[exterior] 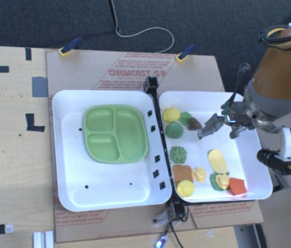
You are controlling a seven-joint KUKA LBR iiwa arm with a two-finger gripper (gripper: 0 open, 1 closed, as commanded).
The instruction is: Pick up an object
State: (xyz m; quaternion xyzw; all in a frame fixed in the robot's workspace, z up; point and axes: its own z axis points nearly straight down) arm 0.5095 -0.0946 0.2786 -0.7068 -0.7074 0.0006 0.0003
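Note:
My gripper (221,128) hangs over the middle of the right bin (248,107), open, with nothing between its fingers. One finger (208,128) points left toward the brown piece (194,123); the other finger (237,132) is to the right. Below them lies a pale yellow oblong piece (217,160). Along the bin's left side sit a yellow lemon (171,114), a green round fruit (174,130), a dark green leafy piece (186,118) and a broccoli floret (178,154).
The left bin (68,180) holds a green divided plate (116,133). At the right bin's front lie a brown bread slice (182,172), a yellow ball (185,188), a small yellow piece (199,174), a green-yellow piece (219,181) and an orange block (237,186).

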